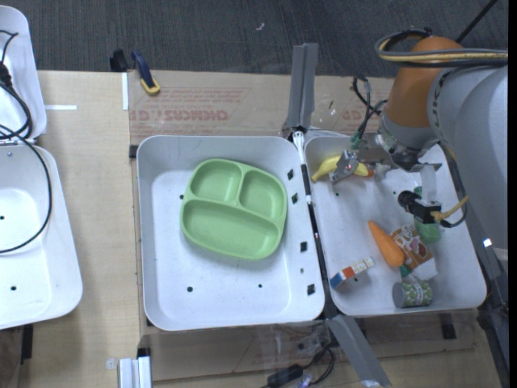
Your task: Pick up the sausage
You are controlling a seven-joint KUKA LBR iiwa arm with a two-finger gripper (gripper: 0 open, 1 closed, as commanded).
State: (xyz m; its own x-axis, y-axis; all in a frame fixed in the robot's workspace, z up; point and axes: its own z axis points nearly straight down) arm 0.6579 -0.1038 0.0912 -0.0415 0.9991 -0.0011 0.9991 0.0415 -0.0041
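Partly hidden by the arm, the end effector overlaps the banana; its grip is unclear.

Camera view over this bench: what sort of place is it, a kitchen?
Likely a robot test lab, not a kitchen: a grey arm with an orange band reaches over two shallow white bins holding toy food like an orange plastic carrot.

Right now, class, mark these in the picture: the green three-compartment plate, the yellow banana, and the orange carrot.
Green three-compartment plate [234, 209]: camera view, on the ridge between its compartments.
Yellow banana [325, 167]: camera view, on its curved middle.
Orange carrot [385, 243]: camera view, mid-body.
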